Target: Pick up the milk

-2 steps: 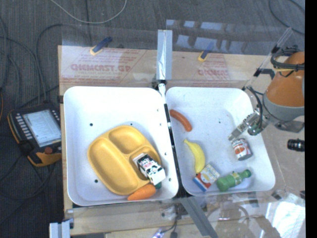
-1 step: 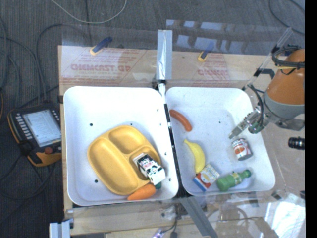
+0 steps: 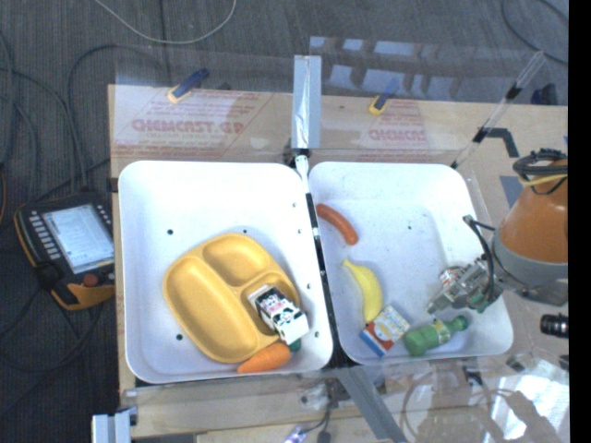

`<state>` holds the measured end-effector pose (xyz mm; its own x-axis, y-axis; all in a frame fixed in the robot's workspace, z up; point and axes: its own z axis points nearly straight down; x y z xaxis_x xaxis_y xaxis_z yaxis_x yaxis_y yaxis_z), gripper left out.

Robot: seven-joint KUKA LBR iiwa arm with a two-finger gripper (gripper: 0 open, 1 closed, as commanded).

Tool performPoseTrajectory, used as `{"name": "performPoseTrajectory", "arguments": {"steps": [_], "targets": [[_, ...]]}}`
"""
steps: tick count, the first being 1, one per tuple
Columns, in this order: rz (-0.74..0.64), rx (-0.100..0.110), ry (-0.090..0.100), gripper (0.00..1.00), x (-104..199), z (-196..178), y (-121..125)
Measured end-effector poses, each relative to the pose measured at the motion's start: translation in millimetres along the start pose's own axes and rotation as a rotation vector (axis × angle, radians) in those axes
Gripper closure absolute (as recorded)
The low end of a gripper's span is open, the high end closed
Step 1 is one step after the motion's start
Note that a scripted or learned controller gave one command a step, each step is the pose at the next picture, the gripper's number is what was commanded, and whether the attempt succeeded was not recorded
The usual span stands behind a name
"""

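A: So, where is the small white milk carton with black cow patches?

B: In the left white bin, lying in a compartment of the yellow divided plastic tray, with an orange carrot just beside it at the tray's near edge.

A: And the metal two-finger gripper?

B: Low in the right white bin, well apart from the milk, above a green bottle. Whether it is clenched or released, I cannot tell. A yellow banana and a red sausage lie nearby.
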<state>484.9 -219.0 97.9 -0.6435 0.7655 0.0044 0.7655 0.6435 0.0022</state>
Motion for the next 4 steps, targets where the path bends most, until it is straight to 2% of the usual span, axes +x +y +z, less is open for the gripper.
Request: {"name": "performPoseTrajectory", "arguments": {"steps": [1, 2, 3, 4], "targets": [[0.113, 0.001, -0.005, 1.00, -35, -45, 46], [0.017, 0.002, -0.006, 1.00, -18, -61, 102], [0.017, 0.002, -0.006, 0.00, -18, -61, 102], [-0.079, 0.004, -0.006, 0.00, -47, -24, 49]]}}
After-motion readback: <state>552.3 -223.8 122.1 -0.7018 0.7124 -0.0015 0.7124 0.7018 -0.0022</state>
